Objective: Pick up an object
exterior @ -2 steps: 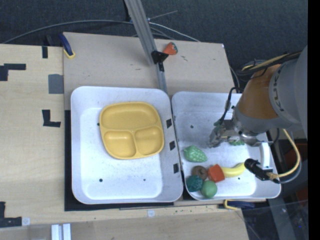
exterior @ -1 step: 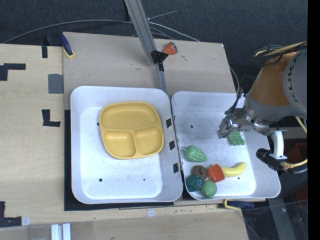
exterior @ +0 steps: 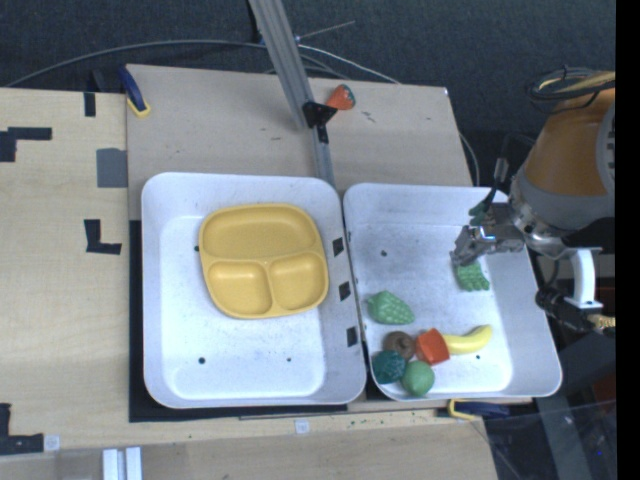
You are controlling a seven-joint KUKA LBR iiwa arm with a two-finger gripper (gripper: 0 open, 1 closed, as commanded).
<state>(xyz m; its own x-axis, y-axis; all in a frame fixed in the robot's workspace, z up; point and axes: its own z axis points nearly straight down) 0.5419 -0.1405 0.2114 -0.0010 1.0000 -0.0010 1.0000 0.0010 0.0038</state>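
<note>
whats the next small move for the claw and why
Probably a short drop straight down. The claw sits just above the green toy near the right bin's far right side, and that toy lies apart from the cluster at the bin's near edge, so there is room around it.

This looks like a robotics lab: a plywood table (exterior: 240,128) patched with black tape, two white bins (exterior: 170,268) set side by side, cables trailing over dark carpet (exterior: 120,18) at twelve o'clock, a grey-and-orange industrial arm (exterior: 570,168) at three o'clock.
</note>
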